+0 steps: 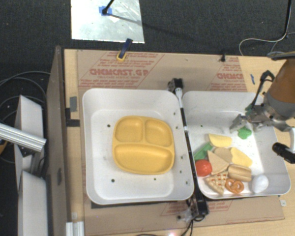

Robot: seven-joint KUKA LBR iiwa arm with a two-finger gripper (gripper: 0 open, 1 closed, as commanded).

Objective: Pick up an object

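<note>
My gripper (pixel 245 124) reaches in from the right over the far part of the right bin (pixel 211 107). A small green piece (pixel 244 132) lies directly under its tip; whether they touch is not visible. In the near half of that bin lies a cluster of toy foods. It includes a pale yellow wedge (pixel 220 140), a red tomato (pixel 203 168), a yellow cheese slice (pixel 241 157), a bun (pixel 239 172), a pretzel (pixel 234 185), a pizza slice (pixel 216 183) and a white egg (pixel 259 183).
The left bin (pixel 101 132) holds a yellow divided plate (pixel 143 145). A black divider (pixel 184 132) runs between the bins. A black part (pixel 286 153) juts in at the right bin's right rim. Cardboard (pixel 137 70) lies beneath both bins.
</note>
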